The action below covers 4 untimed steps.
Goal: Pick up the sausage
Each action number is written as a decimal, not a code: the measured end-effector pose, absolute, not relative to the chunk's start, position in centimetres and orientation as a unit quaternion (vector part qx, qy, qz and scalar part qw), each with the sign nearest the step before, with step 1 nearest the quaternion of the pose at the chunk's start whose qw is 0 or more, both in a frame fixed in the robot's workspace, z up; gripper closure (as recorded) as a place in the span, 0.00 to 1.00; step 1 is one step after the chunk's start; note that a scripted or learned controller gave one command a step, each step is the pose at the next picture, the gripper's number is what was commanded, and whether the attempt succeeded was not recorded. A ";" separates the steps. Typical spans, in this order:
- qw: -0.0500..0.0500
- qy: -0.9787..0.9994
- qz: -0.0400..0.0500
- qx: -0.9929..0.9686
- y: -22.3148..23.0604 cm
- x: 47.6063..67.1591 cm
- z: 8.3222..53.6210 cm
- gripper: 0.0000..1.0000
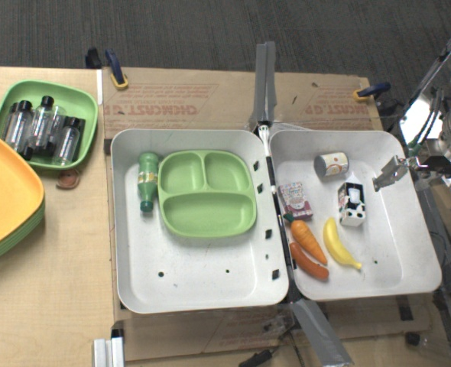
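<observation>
The sausage (309,263) lies at the near left corner of the right bin (394,277), close against that bin's left wall, and the carrot (309,239) lies right alongside it, touching or nearly so. That crowding is the likely trouble: a claw coming down on the sausage could close on the carrot as well, or strike the bin wall on the other side and skid off. The sausage's round, smooth body could also roll out from between the fingers. The banana (340,245) sits just to the right of the sausage, with a little more room.

Farther back from the sausage in the same bin stand a pink carton (295,199), a black and white milk carton (352,205) and a small can (332,164). The gripper (390,173) hangs at the bin's far right edge, well apart from the sausage; whether its claw is apart or together cannot be told.

Left of the sausage, the left bin (202,281) holds a green divided plate (207,193) and a green bottle (147,180) beside it.
</observation>
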<state>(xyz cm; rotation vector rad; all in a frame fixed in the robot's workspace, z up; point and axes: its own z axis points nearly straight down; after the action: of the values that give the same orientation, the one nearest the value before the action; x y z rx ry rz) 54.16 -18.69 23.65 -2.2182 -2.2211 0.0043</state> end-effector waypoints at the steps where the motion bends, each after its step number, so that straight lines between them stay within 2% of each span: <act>1: 0.002 -0.708 0.002 -0.706 -18.8 54.2 24.4 1.00; 2: 0.001 -0.757 0.001 -0.654 -10.1 49.9 23.5 1.00; 3: 0.000 -0.666 0.001 -0.746 -11.9 47.8 24.8 1.00; 4: 0.002 -0.540 0.003 -0.841 -15.1 47.7 21.5 1.00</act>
<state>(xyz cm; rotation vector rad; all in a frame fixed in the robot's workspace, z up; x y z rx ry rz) 47.66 -15.12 21.54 -2.6400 -1.6954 0.0082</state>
